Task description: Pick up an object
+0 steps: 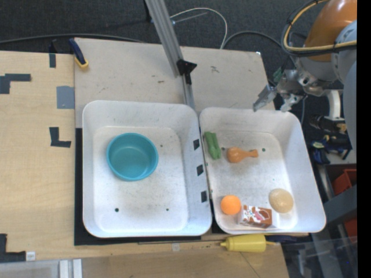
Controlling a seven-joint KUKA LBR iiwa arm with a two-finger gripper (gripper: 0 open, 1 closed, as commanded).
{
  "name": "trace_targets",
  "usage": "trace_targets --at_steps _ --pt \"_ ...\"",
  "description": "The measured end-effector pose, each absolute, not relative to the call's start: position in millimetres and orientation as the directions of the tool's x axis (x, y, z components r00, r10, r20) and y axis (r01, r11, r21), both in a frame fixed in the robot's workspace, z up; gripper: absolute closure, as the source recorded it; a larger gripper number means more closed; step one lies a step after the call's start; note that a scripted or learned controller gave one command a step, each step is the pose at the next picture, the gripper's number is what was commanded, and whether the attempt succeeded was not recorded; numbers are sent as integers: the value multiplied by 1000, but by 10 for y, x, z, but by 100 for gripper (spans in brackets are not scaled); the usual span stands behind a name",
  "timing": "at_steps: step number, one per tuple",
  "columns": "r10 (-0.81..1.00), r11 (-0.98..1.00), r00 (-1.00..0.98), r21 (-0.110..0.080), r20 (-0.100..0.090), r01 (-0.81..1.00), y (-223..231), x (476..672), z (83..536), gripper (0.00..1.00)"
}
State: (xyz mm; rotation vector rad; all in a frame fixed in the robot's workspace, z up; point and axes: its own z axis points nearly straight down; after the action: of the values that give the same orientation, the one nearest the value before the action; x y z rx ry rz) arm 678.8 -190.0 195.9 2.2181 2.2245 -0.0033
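Ball (pixel 231 204), pear (pixel 240 154), pod (pixel 212 145) in right bin (pixel 301 155); gripper (pixel 274 100) spread, holding nothing, above bin's far rim.

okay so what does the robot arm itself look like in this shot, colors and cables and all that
The arm is grey with a rounded orange band above the wrist, and a thin yellow-and-black cable loops around that band. The end effector is a small, dark grey metal part with slim fingers, seen at the upper right over the bench.
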Motion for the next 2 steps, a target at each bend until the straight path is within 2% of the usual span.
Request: trace_targets --at_steps 1,2 --pt "1000 3 -3 -2 -2 1000 -1901 6787 1959 0" --pt "1000 3 -3 -8 0 1000 -1871 6735 1317 0"
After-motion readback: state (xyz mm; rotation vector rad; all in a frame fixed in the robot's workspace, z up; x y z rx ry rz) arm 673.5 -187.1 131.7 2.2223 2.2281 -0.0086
